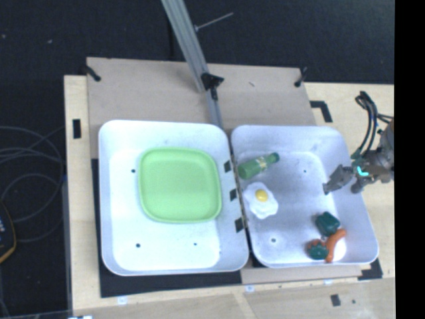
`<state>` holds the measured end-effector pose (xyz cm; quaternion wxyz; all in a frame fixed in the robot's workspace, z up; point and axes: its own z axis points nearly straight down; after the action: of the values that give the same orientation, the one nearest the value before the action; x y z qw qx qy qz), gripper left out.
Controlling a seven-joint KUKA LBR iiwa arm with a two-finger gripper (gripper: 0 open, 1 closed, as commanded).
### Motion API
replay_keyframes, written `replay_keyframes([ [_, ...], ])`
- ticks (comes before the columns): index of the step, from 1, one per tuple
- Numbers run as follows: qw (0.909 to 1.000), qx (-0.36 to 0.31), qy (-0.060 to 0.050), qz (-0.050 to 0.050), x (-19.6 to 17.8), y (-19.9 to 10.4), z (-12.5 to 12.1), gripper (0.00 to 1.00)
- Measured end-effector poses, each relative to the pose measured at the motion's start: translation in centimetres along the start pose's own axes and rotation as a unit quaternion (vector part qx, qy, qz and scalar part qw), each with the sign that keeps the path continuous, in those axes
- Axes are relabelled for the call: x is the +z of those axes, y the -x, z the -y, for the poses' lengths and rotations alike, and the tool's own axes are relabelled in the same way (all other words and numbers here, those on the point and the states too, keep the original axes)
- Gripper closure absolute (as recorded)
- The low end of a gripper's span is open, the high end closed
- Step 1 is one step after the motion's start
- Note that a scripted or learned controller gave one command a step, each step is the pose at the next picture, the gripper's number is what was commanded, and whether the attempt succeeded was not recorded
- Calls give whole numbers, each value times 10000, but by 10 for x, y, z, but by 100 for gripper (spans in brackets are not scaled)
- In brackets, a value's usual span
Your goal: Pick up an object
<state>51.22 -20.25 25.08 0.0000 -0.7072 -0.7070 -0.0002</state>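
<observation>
Left bin (119, 198): we saw one item in it, a green square plate (179, 184), lying flat near the middle.

Divider: the two bins met edge to edge near the centre of the view.

Right bin (292, 141): we counted several small pieces. A green bottle (257, 165) lay on its side near the left wall, its long axis running left to right and tilted slightly up toward the right. Just below it sat a fried-egg toy (261, 201). In the lower right corner a dark green piece (327, 222) touched an orange and white cluster (328, 246).

Gripper (346, 181): it hovered at the right bin's right edge. We noted two dark fingers standing apart, with nothing between them.

Key relation: we judged the dark green piece the nearest candidate, lying below and slightly left of the jaws. The egg and bottle lay well apart to the left.

Step in hand: we took this as the approach, with no object yet grasped.

Risk: the corner pieces touched one another, so a close there might catch more than one.
</observation>
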Motion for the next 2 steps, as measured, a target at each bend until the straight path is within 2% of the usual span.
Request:
replay_keyframes([
  [1, 10000, 0, 0, 0, 0, 0, 0, 0],
  [2, 10000, 2, -19, -1, 58, 0, 9, 0],
])
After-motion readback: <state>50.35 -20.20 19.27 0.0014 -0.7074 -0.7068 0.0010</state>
